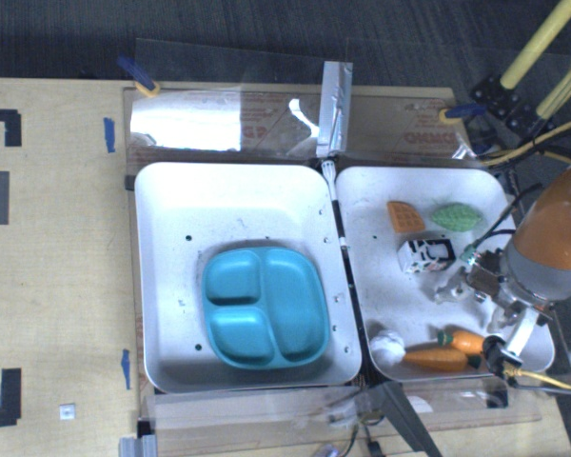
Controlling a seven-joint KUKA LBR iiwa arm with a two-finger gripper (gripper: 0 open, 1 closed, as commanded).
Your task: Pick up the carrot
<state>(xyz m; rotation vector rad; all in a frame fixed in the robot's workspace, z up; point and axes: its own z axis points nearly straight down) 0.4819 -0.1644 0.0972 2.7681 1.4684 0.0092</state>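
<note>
The carrot (466, 342), bright orange with a small green top at its left end, lies near the front edge of the right bin (376, 284). A longer, duller orange piece (432, 358) lies just in front of it and touches it. The arm comes in from the right, its orange band (552, 236) above the bin's right side. My gripper (457, 286) hangs over the bin's middle right, a little behind the carrot and apart from it. Nothing shows in its grasp.
The right bin also holds an orange waffle-like square (405, 217), a green leaf-shaped toy (456, 217), a black-and-white object (426, 253) and a small white lump (388, 347). A blue divided plate (265, 305) sits in the left bin (162, 255). Cables run at the right.
</note>
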